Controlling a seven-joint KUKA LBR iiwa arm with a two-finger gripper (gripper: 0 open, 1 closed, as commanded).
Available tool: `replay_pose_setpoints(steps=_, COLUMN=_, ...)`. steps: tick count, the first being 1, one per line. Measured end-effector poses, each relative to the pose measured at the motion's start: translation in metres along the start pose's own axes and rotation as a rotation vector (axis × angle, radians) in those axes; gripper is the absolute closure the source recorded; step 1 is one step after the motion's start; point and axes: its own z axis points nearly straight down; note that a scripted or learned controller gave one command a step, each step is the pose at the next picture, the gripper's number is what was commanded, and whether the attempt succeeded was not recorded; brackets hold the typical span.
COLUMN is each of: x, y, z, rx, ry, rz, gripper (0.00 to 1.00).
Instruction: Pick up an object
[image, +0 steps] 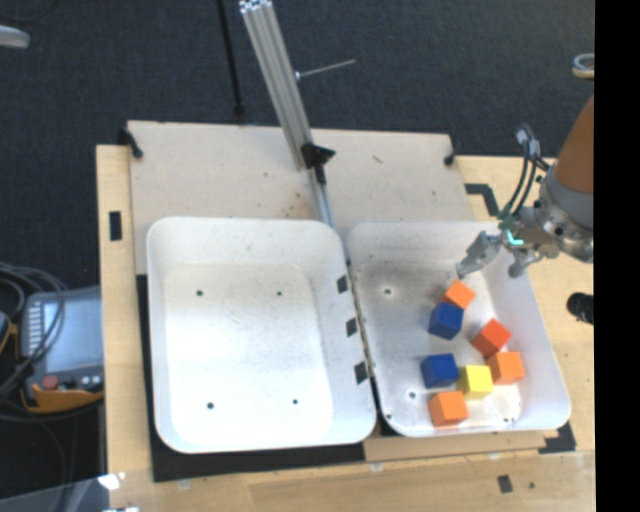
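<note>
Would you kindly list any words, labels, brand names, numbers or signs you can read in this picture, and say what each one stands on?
No text can be read anywhere in the camera view.
Grey device with a screen at the left edge: any markings are too small and blurred to read.
Coloured blocks, e.g. the yellow block: plain faces, no print.
White bins, e.g. the left bin: only specks and small dark dots, no lettering.

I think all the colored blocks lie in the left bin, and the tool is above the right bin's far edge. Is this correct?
Not quite. The camera view shows the blocks in the right bin, not the left bin. The tool is indeed above the right bin's far edge.
</note>
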Motion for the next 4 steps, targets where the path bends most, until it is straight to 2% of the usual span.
replay_pose_setpoints(steps=1, x=0.0, y=0.001, z=-0.002, rx=-0.004, ry=-0.001, rz=-0.001, gripper=0.0)
replay_pose_setpoints(steps=3, x=-0.013, y=-0.012, z=0.115, rx=0.001, ry=-0.002, rz=0.003, gripper=0.0)
replay_pose_setpoints(steps=4, x=-0.012, y=-0.007, z=0.15, rx=-0.015, ry=0.0, rz=0.004, gripper=0.0)
